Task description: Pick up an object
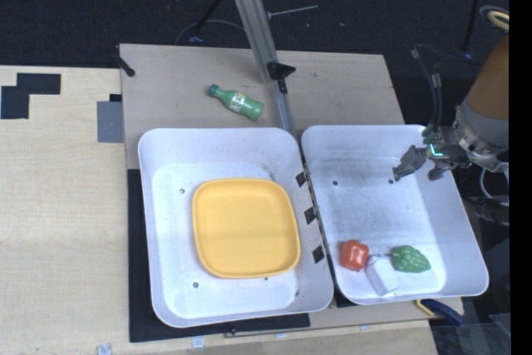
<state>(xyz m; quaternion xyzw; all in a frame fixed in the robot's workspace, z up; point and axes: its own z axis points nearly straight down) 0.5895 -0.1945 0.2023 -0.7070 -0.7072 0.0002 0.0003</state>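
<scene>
Where the left bin (158,179) sits, a yellow square plate (246,227) lies flat in its middle, and a green bottle (236,101) lies on its side on the bench behind it. Along the right bin's (366,170) near edge sit a red pepper (354,254), a white block (382,275) partly tucked under its neighbours, and a green bumpy piece (410,259) too small to name. Over that bin's far right edge hangs the gripper (421,165), its dark fingers spread with nothing between them; the arm is cut off at the frame's edge.
</scene>
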